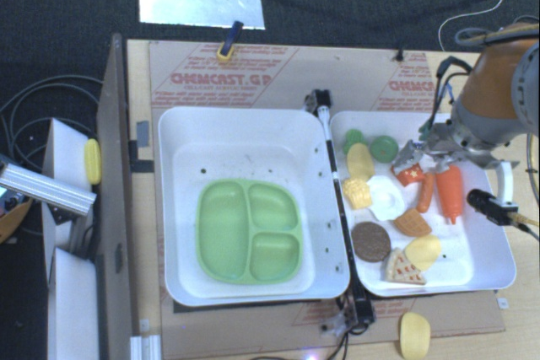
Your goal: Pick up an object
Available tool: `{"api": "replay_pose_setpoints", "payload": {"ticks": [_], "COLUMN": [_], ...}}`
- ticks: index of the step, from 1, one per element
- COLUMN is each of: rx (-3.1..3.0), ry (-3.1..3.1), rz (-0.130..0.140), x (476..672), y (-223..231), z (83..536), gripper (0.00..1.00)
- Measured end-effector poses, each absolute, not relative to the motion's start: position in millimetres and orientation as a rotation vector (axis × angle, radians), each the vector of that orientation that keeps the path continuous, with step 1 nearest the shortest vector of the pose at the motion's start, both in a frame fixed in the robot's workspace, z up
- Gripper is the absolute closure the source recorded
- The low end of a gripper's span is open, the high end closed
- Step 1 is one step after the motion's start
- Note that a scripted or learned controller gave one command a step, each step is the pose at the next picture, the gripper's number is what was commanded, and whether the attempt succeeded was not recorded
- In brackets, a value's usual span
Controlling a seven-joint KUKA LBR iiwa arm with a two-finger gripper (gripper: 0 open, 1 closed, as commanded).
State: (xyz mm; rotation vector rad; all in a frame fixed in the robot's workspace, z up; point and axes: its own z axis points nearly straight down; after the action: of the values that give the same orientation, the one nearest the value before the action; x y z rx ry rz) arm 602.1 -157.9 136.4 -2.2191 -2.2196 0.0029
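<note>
A: What sits furthest left of the divider (331, 149) between the two bins?

B: The left bin (181, 181), smooth white plastic with rounded corners. A pale green tray (249, 230) with three moulded compartments lies in it, toward the near wall. Bare floor runs along the far wall and both sides of the tray, so that bin has open room.

A: And just right of the divider?

B: The right bin (498, 265) is crowded. Nearest the divider lie a pale yellow lumpy piece (359, 159), a knobbly corn-like piece (358, 194), a flat brown disc (370, 240) and a pizza wedge (403, 267). A white round piece (386, 198) lies a little further right.

A: Further right of the divider?

B: A small red block (408, 174) is between the fingers of the gripper (411, 167), which are closed about it, low in the bin. A slim orange piece (424, 194) and a glossy carrot (450, 191) lie beside it. The near right corner of that bin is free floor.
</note>
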Motion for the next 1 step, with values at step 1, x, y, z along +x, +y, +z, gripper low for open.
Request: {"api": "replay_pose_setpoints", "payload": {"ticks": [1], "rx": [-2.214], "ry": [-2.222], "rz": [-0.009], "x": [595.5], "y": [-170.8], "z": [84.2], "gripper": [0.0]}}
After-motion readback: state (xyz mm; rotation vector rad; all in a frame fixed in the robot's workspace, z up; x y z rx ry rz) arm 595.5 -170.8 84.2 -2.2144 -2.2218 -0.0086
